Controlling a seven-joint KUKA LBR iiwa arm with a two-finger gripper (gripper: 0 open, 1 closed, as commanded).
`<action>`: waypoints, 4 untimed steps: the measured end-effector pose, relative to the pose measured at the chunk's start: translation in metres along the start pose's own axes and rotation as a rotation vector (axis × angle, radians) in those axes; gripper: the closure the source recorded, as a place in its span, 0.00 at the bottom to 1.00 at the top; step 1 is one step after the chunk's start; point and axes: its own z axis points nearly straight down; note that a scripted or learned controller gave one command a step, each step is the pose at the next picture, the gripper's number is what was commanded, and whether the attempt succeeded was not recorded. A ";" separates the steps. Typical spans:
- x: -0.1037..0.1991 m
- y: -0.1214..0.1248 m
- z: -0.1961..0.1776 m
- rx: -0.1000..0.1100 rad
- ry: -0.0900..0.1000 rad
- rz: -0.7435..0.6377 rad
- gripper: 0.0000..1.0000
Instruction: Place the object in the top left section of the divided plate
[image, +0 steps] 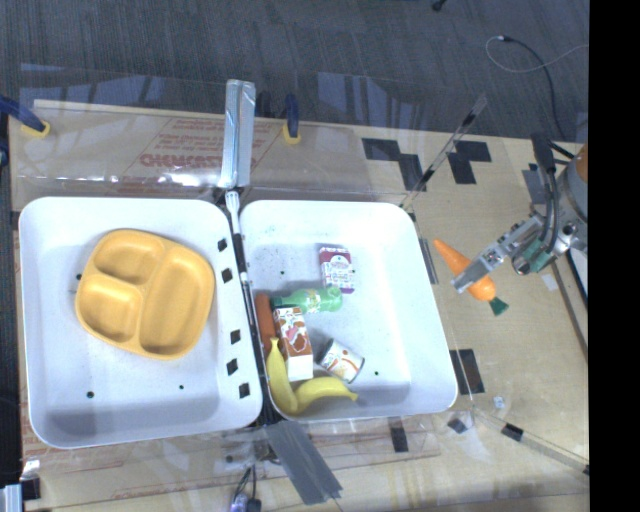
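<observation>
A yellow divided plate lies in the left bin, with its top left section bare. My gripper hangs over the bench to the right of both bins. It is shut across the middle of an orange toy carrot. The carrot's pointed end sticks out up-left of the fingers, and its thick end and green top stick out down-right.
The right bin holds a small maroon carton, a green bottle, a brown carton, a banana, a small can and a reddish sausage. A metal divider bar stands between the bins at the back.
</observation>
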 end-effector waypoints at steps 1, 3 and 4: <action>0.000 0.001 -0.009 0.001 0.001 -0.005 1.00; 0.000 -0.001 0.019 0.000 -0.002 -0.487 1.00; 0.000 0.000 0.010 0.000 -0.001 -0.490 1.00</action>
